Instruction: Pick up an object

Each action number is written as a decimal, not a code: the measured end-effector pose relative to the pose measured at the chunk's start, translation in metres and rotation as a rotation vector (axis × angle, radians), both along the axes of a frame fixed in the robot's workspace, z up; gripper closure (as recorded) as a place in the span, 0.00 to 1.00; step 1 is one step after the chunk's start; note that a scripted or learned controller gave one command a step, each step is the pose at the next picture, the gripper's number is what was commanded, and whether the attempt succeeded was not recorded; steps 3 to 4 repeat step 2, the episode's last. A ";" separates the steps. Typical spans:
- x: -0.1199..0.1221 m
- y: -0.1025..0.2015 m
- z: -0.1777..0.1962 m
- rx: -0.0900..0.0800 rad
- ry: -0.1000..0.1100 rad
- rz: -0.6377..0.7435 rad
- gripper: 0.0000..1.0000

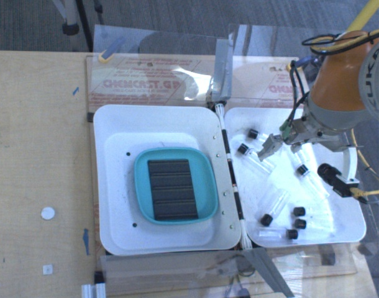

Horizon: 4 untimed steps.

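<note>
In the right bin (pixel 354 225) lie several clear vials with black caps. One vial (pixel 247 149) lies near the bin's left wall, another (pixel 274 208) sits lower in the middle, and a third (pixel 299 164) is to the right. My gripper (pixel 268 148) hangs low over the upper middle of this bin, pointing left, just right of the upper-left vials. It comes off the orange-banded wrist (pixel 340 79). I see nothing held in it.
The left bin (pixel 112 135) holds a teal tray (pixel 142 185) with a dark ribbed block (pixel 172 189) in it. A ridge (pixel 227 166) divides the bins. Clear plastic sheets (pixel 152 82) stand behind them. A black fitting (pixel 333 179) hangs by the arm.
</note>
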<state>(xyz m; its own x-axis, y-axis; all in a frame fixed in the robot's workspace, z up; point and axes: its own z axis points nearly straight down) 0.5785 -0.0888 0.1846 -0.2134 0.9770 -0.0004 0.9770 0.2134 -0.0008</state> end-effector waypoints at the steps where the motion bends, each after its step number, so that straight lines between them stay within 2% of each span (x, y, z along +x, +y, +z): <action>1: 0.028 -0.015 -0.097 -0.001 -0.009 0.036 0.00; 2: 0.030 -0.014 -0.086 -0.001 -0.012 0.036 1.00; 4: 0.030 -0.014 -0.086 -0.001 -0.012 0.036 1.00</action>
